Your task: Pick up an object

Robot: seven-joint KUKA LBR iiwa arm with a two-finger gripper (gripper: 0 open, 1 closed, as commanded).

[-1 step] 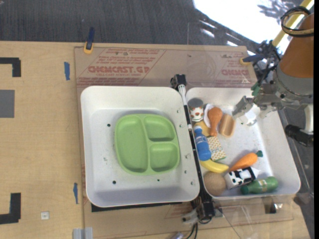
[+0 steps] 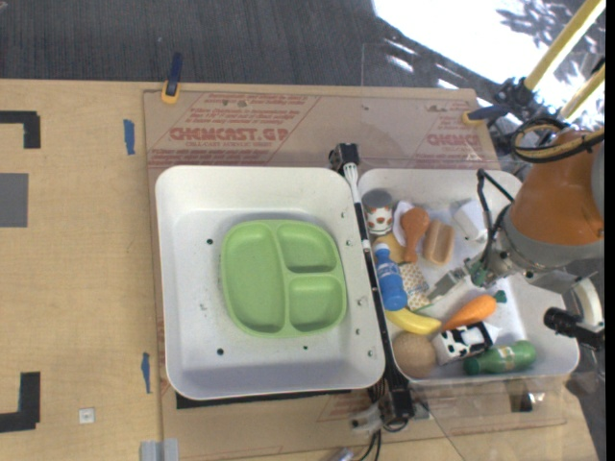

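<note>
Carrot (image 2: 473, 308) lies aslant in right bin (image 2: 557, 358), tip toward banana (image 2: 413, 321). Hand (image 2: 452, 281) hovers just above-left; grip state unclear. Cow (image 2: 463, 340), green bottle (image 2: 500, 357) crowd below.

Arm (image 2: 562, 200) cut off by right edge; upper links unseen. Gripper (image 2: 459, 279) small, blurred against clutter; finger state not discernible. Right bin (image 2: 567, 353) far wall partly hidden behind arm. Small cup-like item (image 2: 378, 211) at bin's near-left corner too small for identification. Black-and-white toy (image 2: 461, 339) partly covered by carrot (image 2: 471, 310).
</note>
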